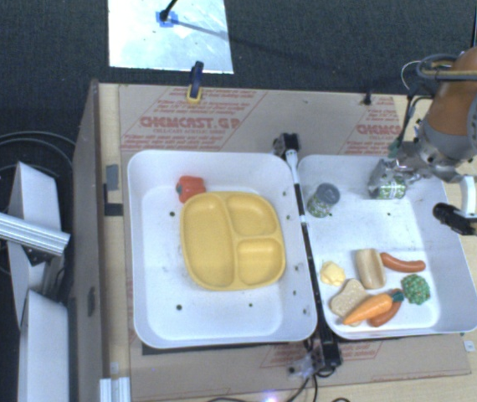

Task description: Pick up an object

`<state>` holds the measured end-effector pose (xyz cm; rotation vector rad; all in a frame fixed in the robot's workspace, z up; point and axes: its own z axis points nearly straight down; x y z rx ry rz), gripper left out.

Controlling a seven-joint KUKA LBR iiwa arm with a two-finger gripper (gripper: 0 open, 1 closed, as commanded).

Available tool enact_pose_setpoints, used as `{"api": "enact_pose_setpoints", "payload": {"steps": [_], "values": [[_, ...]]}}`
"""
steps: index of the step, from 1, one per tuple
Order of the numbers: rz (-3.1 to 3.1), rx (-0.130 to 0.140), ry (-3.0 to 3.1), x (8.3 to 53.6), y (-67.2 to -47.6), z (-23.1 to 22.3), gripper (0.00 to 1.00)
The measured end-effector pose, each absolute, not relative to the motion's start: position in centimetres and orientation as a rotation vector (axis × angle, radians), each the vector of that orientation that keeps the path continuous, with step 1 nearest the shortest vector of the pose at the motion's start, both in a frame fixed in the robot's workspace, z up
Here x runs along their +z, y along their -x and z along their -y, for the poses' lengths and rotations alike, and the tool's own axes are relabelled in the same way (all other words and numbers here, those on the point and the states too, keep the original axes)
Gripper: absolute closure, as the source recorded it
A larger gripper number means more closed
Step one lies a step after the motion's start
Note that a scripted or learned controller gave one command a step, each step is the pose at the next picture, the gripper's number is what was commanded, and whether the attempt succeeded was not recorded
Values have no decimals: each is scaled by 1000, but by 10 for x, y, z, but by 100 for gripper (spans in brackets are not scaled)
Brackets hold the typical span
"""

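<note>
Camera view: arm (464, 99) bends down from the right, end effector (388, 182) low over the right bin (456, 266); its grip state cannot be told. Food (381, 287) lies nearer the camera.

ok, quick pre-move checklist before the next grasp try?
1. Gripper over a bin: ok, it sits above the top edge of the right bin.
2. Gripper over a target: not ok, the food cluster lies lower in the bin; the can is off to its left.
3. Finger state: cannot tell.
4. Anything held: cannot tell, nothing visible between the fingers.
5. Targets separable: not ok for the carrots, bread and broccoli, which touch; ok for the sausage and can.
6. Left bin option: ok, red item sits beside the yellow tray.
</note>
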<state>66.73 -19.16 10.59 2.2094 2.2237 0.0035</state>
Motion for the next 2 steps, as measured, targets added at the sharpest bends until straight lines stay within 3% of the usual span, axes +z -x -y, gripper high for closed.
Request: {"api": "enact_pose_setpoints", "payload": {"steps": [2], "values": [[-2226,4,-2215,185,-625,42,100]]}}
